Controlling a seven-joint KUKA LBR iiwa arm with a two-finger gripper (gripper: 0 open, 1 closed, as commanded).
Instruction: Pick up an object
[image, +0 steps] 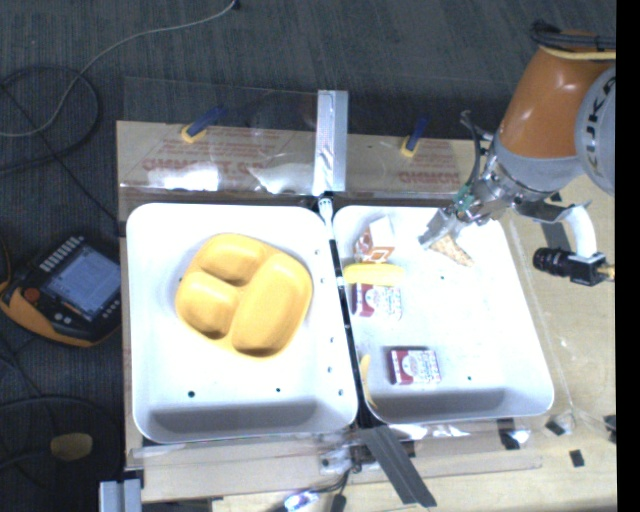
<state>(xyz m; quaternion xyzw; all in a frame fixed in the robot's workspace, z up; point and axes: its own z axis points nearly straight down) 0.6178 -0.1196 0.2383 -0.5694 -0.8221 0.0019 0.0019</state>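
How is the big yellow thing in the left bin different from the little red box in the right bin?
The yellow lump is far larger than the red box. The lump is rounded and lobed, the box flat and rectangular. The lump is plain yellow, the box red with print. The lump lies alone in its bin; the box shares its bin with other small packets. Both lie on white bin floors.

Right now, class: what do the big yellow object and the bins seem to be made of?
Yellow object: probably soft foam or rubbery plastic, given its matte, rounded, puffy lobes. Left bin and right bin: likely moulded plastic, smooth, white, faintly glossy, with rounded corners.
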